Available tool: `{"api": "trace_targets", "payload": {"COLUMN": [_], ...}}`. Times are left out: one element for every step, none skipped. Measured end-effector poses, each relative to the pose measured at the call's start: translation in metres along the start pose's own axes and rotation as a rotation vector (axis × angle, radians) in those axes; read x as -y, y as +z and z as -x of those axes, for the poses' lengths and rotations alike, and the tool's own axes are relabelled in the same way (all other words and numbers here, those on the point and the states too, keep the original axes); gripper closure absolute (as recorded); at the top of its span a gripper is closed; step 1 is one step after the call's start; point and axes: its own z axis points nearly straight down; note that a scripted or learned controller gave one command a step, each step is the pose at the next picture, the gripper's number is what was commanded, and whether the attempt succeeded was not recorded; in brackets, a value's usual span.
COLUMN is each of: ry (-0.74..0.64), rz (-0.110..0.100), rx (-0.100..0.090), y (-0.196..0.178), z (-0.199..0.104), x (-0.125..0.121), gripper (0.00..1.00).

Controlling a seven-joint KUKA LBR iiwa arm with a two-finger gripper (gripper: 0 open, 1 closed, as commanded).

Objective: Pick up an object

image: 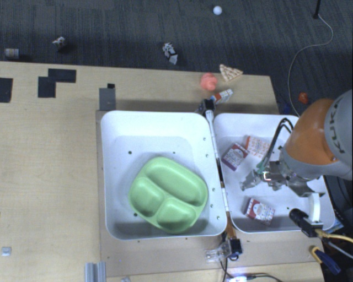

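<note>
**Gripper low in right bin, among three packets**

The gripper (251, 182) is seen in the camera view down inside the right bin (234, 194), at the end of the grey arm (315, 142) with its orange band. Whether it is apart or closed cannot be told from this angle, and nothing is seen clamped in it.

Three small packets are spread around it on the bin floor. A maroon packet (234, 156) lies near, toward the far left, with a pale packet (257, 146) printed in orange just beside it. A red-and-white packet (259, 210) lies near on the closer side. All three are flat and rectangular, and none is seen touching the gripper.

The left bin (142, 136) is taken up by a green divided tray (168, 193), set toward its near side.

Both bins are borne by a pale wooden bench (49, 176). Beyond them, at the bench's far edge, a pink ball (208, 81), a wedge-shaped toy (230, 72) and a small tube (222, 97) are gathered. A dark floor (110, 27) is seen behind, with a white ball (217, 10) on it.
</note>
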Motion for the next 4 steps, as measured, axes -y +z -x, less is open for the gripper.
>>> {"api": "trace_targets", "payload": {"ry": [0.001, -0.001, -0.001, -0.004], "rz": [0.007, 0.013, 0.013, 0.016], "rx": [0.0, 0.001, 0.001, 0.0], "y": [0.042, 0.031, 0.031, 0.021], "z": [-0.008, -0.008, -0.008, -0.009], "x": [0.009, 0.007, 0.007, 0.006], "gripper": [0.0, 1.0, 0.0, 1.0]}}
